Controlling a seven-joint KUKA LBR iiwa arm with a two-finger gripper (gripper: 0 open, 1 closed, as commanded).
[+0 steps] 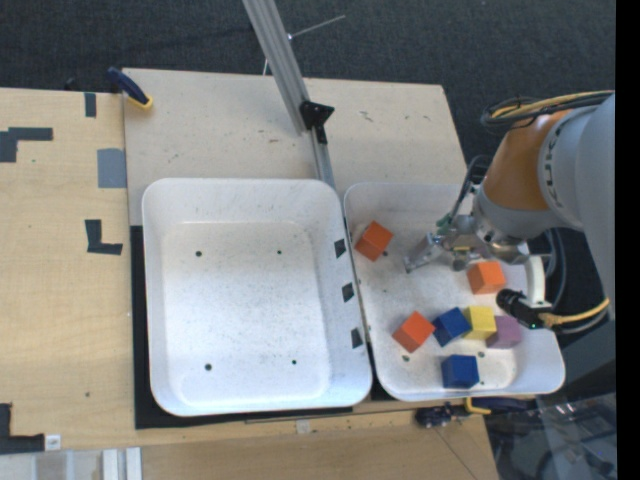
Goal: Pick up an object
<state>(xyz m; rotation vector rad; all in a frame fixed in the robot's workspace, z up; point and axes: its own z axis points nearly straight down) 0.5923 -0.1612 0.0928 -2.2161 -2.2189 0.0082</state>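
A grey robot arm with an orange band reaches in from the right over the right-hand shallow white plastic bin on a pale wooden desk. Its metal claw hangs low over the bin floor, its tips lying between two orange blocks; whether the claw is spread or closed cannot be told from this angle, and nothing is visibly held.

The nearest candidates are a small orange cube standing alone near the bin's left wall, just left of the claw, and a second orange cube close under the wrist. Both are roughly equal-sided, so neither has a real long axis; the lone cube sits turned at a slant to the bin walls.

For a clean pick, the lone cube looks the better choice: the claw should probably turn to meet two flat opposite faces, not corners, and drop straight down with room on both sides.

Further toward the near edge cluster a third orange block, two blue blocks, a yellow block and a pale purple block, packed closely. The left-hand white bin sits alongside.
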